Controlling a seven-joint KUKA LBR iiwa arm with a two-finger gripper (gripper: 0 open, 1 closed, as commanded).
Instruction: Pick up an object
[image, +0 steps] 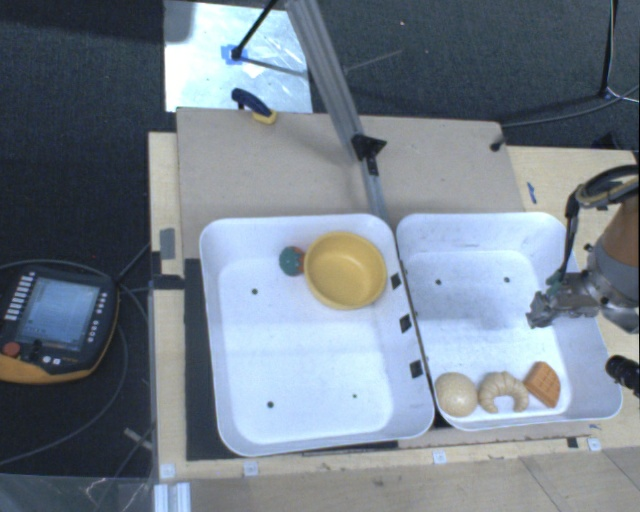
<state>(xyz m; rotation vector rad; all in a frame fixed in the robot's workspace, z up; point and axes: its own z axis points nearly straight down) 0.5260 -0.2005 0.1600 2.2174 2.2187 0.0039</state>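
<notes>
Nearest the camera, along the front wall of the right-hand shallow white plastic bin (590, 405), lay three small pieces in a row: a pale cream egg-shaped lump (456, 394), a tan curved croissant-like toy (504, 391) touching or just beside it, and an orange waffle-patterned wedge (543, 383) at the right end. Any of these could serve as the object to pick up. Just behind the wedge, above the bin's right side, hung the grey metal gripper (548, 306) of the arm; whether its jaws were released or clenched could not be told from this angle, and nothing was seen between them. The step in hand looked like the approach before a grasp. To do it well, the gripper would need to settle squarely over one piece, the wedge being closest, and straddle its narrow width, keeping clear of the bin wall and of the croissant beside it. Farther off, in the left-hand white bin (300, 400), a round yellow plastic bowl (345, 270) sat near the back wall with a small dark green ball (291, 261) touching its left rim. Beyond lay the brown board of the table (300, 165).
</notes>
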